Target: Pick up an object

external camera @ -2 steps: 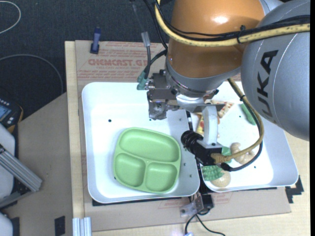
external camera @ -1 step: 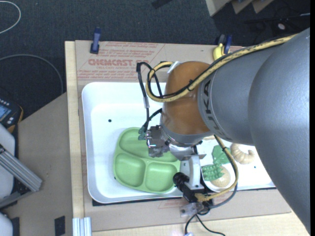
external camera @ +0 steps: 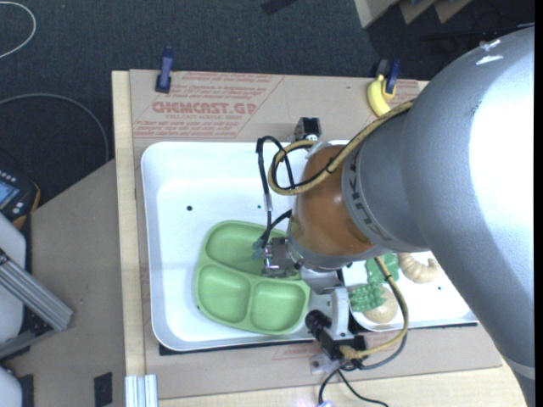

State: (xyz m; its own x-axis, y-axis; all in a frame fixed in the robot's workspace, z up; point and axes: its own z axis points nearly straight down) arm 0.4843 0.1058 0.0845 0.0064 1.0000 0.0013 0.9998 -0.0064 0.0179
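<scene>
Near the middle of the frame we see the robot's gripper, a small dark metal assembly pointing down and to the left, its tip sitting at the right edge of a green divided tray. The wrist and cables block our view of it, so we cannot tell how the gripper is set or whether it has hold of anything. The green tray lies in the lower centre of the left white bin; it has three shallow compartments, one on top and two below, and the gripper tip is over the rim of the top one. Just above and right of the gripper we see the arm's orange band, with black and yellow cables looping off its upper left side. The large grey arm fills the right side of the frame and covers most of the right bin. Below the arm, in the right bin, we make out a green toothed object and pale cream-coloured items beside it; their shapes are too hidden to name. Both bins sit on a brown board printed with red lettering, with a blue clamp at the upper left and a yellow clamp at the upper right.
</scene>
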